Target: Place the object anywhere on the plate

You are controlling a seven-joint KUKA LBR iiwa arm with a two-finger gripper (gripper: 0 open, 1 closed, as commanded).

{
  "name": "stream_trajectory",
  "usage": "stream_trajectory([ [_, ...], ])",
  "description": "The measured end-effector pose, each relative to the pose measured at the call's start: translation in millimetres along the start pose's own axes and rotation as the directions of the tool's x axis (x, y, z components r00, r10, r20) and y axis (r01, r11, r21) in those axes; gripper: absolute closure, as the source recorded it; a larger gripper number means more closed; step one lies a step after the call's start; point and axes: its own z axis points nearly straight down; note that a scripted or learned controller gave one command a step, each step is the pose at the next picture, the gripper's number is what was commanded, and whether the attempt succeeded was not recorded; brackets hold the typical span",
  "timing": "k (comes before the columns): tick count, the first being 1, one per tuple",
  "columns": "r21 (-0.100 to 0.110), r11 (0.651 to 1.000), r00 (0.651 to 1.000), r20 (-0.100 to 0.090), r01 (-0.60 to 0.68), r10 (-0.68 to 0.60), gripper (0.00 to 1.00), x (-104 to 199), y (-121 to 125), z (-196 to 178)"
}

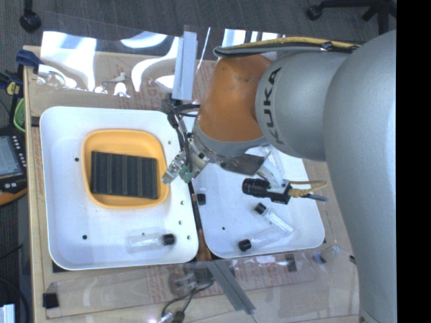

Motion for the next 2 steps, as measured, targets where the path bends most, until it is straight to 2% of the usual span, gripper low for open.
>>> stream_trajectory([
  [1,-0.001,0.998,0.998,0.001,0.067,-0.067,1.0,-14.5,47.1,-0.8],
  [2,-0.001,0.998,0.998,0.002,0.067,-0.067,0.0,-14.6,47.0,-0.8],
])
